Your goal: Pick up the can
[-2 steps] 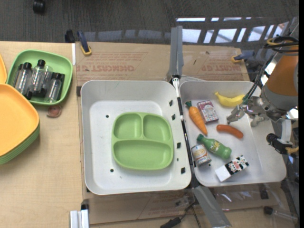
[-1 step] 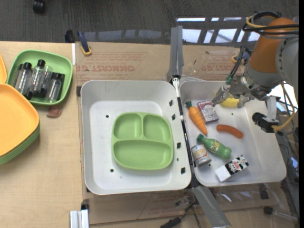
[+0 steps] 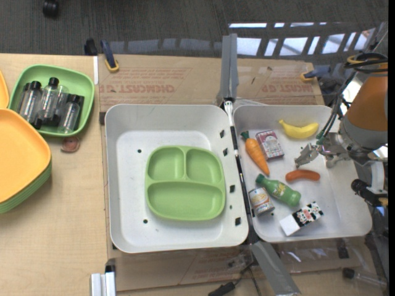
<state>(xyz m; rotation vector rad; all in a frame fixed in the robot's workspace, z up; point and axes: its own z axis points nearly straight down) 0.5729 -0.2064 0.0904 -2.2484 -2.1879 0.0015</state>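
The arm [image 3: 370, 113] is cut off by the right edge, so its upper part is not seen. The hand [image 3: 307, 156] is small and blurred, and the set of its parts cannot be told. The can [image 3: 261, 201] is partly hidden by the green bottle [image 3: 279, 190] lying against it, and its label cannot be read. The orange plates [image 3: 21, 159] are cut by the left edge. The print on the small red box [image 3: 270, 144] is too small to read.
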